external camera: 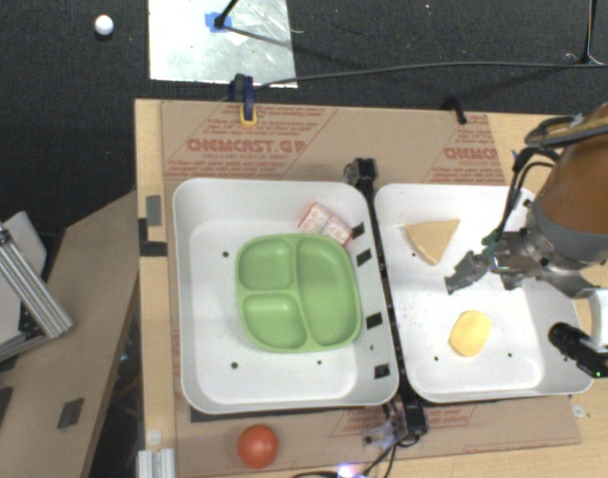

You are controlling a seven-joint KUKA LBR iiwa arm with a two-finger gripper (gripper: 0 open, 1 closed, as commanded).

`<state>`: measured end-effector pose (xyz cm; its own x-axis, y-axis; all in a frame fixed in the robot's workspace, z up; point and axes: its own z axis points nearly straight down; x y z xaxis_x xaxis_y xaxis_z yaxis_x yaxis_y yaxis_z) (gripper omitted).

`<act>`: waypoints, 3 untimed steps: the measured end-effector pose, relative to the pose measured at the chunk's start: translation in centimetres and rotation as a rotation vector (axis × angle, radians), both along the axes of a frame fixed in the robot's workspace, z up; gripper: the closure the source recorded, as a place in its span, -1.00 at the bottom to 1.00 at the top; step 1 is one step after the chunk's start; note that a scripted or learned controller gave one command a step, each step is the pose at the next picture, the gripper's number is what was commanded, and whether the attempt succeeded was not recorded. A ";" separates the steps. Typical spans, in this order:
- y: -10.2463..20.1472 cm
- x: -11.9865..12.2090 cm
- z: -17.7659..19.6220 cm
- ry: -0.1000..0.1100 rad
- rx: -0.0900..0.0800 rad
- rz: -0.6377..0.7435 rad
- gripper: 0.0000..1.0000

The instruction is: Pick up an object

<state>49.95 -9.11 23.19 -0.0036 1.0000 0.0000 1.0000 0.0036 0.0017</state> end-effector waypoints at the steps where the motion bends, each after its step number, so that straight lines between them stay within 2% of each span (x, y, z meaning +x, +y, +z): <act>1: 0.4 -0.9 -5.2 0.004 0.001 -0.002 -1.00; 3: 0.7 -1.3 -14.7 0.003 0.001 -0.002 -1.00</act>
<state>48.68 -8.44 8.50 -0.0012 1.0000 0.0011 1.0000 0.0012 -0.0016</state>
